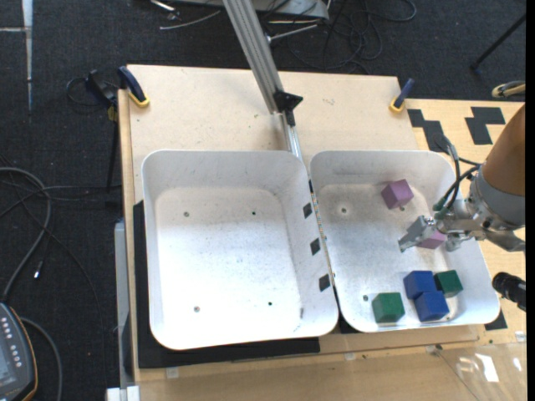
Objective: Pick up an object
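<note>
Gripper [428, 236] low in right bin [359, 174], fingers closed around a purple block [433, 241]. Second purple block [397, 194] just beyond it; blue blocks [425, 295] and green blocks [388, 307] nearer the camera.

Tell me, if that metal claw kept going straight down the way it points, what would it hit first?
Probably the small pale purple block directly beneath the gripper, though height is hard to judge.

Two white bins [221, 170], two purple blocks [397, 193], two blue blocks [419, 283], two green blocks [388, 307].
</note>
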{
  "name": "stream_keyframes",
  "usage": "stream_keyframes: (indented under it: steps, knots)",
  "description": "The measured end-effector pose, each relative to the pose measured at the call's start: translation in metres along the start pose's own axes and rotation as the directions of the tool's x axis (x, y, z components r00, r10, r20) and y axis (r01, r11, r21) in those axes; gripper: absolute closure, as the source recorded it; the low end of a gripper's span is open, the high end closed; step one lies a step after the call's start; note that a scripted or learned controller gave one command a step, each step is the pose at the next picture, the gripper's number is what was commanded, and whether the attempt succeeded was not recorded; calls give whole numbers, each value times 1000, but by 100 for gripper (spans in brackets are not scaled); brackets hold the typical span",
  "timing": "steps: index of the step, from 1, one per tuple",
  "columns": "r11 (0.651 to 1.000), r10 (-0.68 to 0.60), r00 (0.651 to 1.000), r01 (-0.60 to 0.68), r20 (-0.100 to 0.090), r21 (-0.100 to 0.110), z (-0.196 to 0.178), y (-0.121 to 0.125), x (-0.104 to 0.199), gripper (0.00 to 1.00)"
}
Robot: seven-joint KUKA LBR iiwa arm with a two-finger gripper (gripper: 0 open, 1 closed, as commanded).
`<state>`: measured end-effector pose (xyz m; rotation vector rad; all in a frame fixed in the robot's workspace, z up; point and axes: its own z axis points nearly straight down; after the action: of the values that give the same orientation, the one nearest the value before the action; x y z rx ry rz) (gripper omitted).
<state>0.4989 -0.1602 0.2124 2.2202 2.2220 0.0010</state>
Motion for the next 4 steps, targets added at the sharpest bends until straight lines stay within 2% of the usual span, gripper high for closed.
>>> stream_keyframes:
  steps: [1,2,3,4]
  knots:
    - [1000,4,1000,-4,2,-1,1,-1,-36,0]
    - [1000,1,1000,-1,0,1,102,51,-57,0]
    - [1000,-8,1000,8,0,-2,118,102,-4,0]
    - [1000,-2,1000,2,-5,20,117,147,36,0]
